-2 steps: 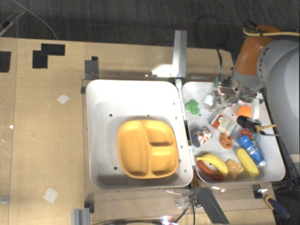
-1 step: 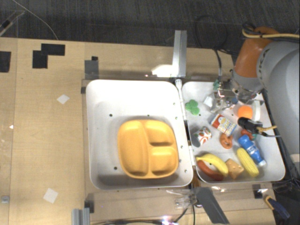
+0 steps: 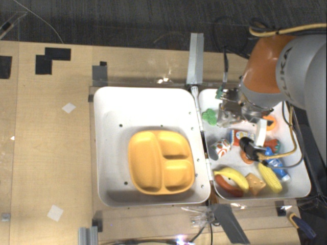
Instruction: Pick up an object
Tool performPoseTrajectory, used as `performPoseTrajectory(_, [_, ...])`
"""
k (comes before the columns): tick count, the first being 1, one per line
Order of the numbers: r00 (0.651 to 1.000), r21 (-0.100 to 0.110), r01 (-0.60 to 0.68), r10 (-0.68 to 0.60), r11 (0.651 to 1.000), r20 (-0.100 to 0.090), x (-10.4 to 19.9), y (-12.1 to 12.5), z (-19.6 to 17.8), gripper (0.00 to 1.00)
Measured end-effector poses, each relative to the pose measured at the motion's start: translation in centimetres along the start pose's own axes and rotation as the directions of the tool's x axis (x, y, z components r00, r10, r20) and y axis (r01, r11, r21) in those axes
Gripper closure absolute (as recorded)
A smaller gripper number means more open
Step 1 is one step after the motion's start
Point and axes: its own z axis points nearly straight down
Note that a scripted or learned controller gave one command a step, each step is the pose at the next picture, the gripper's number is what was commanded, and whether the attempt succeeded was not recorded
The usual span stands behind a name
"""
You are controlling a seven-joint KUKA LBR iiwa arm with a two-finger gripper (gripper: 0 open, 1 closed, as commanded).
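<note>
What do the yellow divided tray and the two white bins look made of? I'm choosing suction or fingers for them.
The yellow divided tray looks like moulded plastic: uniform colour, rounded edges, soft sheen. The left bin and the right bin look like smooth white plastic with rounded corners and a faint gloss, though painted metal cannot be excluded.

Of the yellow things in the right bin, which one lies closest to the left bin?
The banana. It lies at the right bin's left side, next to the divider, while the corn cob lies further right.
</note>
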Motion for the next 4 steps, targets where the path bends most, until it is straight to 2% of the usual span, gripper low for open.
performPoseTrajectory(1, [0.989, 0.011, -0.146, 0.146, 0.989, 0.006, -1.8, -7.5, 0.4, 1.0])
performPoseTrajectory(2, [0.996, 0.012, -0.093, 0.093, 0.996, 0.007, -7.9, -8.1, 9.1, 1.0])
performPoseTrajectory(3, [0.886, -0.002, -0.464, 0.464, 0.886, 0.0, -12.3, -6.7, 9.7, 1.0])
performPoseTrajectory(4, [0.887, -0.004, -0.461, 0.461, 0.887, -0.002, -12.2, -6.6, 8.6, 1.0])
